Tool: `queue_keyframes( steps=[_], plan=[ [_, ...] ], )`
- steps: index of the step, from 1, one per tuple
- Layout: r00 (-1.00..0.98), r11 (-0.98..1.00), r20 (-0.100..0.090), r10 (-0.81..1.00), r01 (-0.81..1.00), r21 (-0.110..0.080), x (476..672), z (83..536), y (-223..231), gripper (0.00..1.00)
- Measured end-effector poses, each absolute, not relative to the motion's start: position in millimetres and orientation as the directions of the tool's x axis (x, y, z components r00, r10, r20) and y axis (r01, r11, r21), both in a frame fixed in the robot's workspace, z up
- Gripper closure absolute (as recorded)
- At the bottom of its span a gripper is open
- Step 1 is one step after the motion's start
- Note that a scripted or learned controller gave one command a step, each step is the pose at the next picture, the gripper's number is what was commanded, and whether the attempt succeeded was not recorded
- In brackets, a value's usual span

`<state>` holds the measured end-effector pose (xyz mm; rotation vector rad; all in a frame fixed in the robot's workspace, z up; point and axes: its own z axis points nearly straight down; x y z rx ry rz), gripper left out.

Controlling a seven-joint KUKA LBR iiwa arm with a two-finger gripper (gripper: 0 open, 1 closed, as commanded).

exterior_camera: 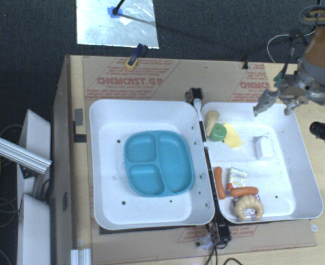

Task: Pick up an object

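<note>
Above the far right corner of the right bin (303, 148) we see the tool (276, 105), its two fingers (261, 105) spread apart with nothing between them, hanging over the bin's upper rim. The grey arm (319, 54) with its orange band reaches in from the right.

Inside the right bin we count several things. Near the upper left lie a tan piece (211, 120), a green piece (218, 132) touching it, and a yellow piece (233, 137) just beside the green one. A small white block (262, 147) sits apart toward the right. Lower down we find an orange carrot (219, 182), a small packet (238, 176), an orange sausage-like piece (244, 191) and a croissant (248, 206) close together.

On the left bin (107, 148) rests a blue divided plate (158, 163). Both bins sit on the surface (151, 79), which carries red lettering.
</note>
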<state>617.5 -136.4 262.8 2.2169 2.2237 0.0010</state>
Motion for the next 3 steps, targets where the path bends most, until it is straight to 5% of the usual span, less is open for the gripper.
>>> queue_keyframes(
  steps=[1,2,3],
  plan=[
    [-0.004,0.004,0.001,1.000,1.000,-0.002,639.1,147,-109,0.00],
    [-0.003,0.003,-0.002,1.000,1.000,-0.001,656.0,105,-99,0.00],
    [-0.004,0.004,0.000,1.000,1.000,0.001,641.1,84,-83,0.00]
  ],
)
